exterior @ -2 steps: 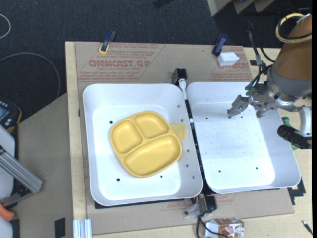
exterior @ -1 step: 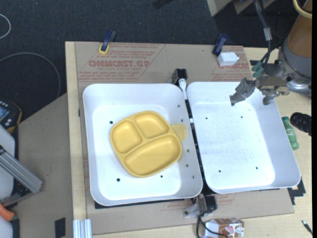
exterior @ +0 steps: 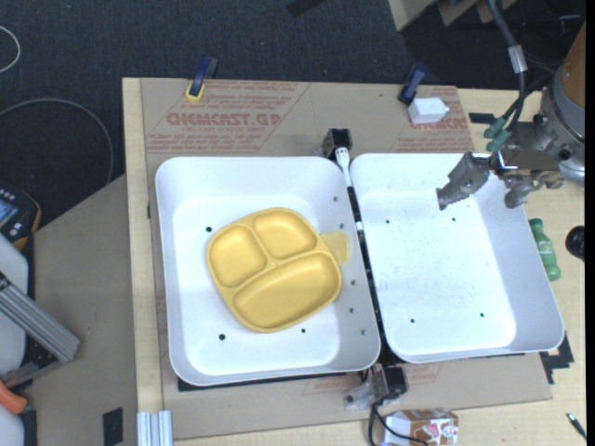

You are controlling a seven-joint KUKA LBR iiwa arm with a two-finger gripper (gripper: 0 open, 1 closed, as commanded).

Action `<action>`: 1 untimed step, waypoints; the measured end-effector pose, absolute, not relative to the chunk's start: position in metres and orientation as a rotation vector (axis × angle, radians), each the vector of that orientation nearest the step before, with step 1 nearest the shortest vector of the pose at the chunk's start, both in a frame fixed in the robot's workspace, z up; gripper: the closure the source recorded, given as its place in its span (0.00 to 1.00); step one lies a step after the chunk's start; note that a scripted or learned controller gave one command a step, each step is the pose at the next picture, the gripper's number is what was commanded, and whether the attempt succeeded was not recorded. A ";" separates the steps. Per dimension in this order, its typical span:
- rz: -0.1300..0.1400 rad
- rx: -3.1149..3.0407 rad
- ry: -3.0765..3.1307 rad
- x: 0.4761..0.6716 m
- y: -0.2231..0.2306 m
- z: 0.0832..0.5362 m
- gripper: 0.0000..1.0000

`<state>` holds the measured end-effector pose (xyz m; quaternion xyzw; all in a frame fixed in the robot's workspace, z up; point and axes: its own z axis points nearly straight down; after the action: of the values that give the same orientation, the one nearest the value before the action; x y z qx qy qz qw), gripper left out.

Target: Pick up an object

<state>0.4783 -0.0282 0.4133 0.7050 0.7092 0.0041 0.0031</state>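
cardboard-topped bench [exterior: 279,110] bears two white bins [exterior: 186,193] above dark carpet [exterior: 93,26].

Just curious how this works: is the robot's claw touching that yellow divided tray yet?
Apart. The camera view shows the gripper over the right bin, while the yellow tray lies in the left bin, with the bins' rims between them.

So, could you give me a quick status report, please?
Gripper over right bin, holding nothing. Yellow tray in left bin, untouched. Path unobstructed.
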 end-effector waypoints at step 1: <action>0.005 2.215 2.220 0.481 -0.030 0.419 1.00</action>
<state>0.4805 -0.0304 0.4191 0.7063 0.7079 0.0015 0.0026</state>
